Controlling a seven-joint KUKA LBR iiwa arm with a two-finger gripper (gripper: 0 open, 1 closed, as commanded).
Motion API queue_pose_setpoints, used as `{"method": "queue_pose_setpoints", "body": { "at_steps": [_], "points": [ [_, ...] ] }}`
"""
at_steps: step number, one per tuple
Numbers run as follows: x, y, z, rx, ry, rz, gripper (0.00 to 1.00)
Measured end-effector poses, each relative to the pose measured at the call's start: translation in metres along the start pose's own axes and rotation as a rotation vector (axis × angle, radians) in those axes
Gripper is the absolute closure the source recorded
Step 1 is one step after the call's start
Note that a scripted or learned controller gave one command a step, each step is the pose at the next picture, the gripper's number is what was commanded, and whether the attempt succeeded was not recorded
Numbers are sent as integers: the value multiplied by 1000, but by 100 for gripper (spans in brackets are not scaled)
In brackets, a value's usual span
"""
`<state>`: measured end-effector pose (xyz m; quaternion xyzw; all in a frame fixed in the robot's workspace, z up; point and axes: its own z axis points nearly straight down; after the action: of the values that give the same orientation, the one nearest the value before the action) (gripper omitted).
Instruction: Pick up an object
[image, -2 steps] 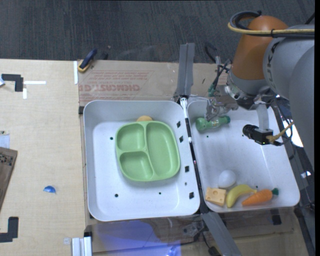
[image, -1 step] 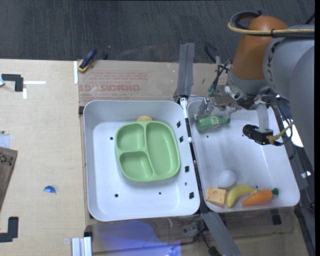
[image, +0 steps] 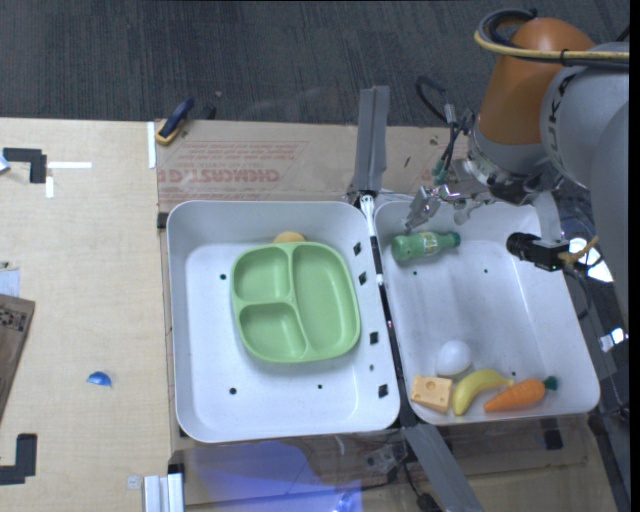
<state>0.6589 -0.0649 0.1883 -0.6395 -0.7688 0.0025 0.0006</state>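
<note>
Above the right bin (image: 575, 330), the gripper (image: 428, 203) hangs spread and empty just over the bottle (image: 425, 244); nothing lifted yet.

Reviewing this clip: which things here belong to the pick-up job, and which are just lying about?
Job:
pincer, over the right bin's far edge
green plastic bottle, lying beneath it

Lying about:
green divided plastic tray
white egg
yellow cheese wedge
yellow banana
orange carrot
</note>
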Motion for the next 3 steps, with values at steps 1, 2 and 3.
{"method": "queue_pose_setpoints", "body": {
  "at_steps": [1, 2, 3],
  "points": [
    [-42, -4, 80, -13, -3, -186, 0],
    [-116, -21, 43, -2, 1, 31, 0],
    [-59, -12, 100, 3, 3, -32, 0]
  ]
}}
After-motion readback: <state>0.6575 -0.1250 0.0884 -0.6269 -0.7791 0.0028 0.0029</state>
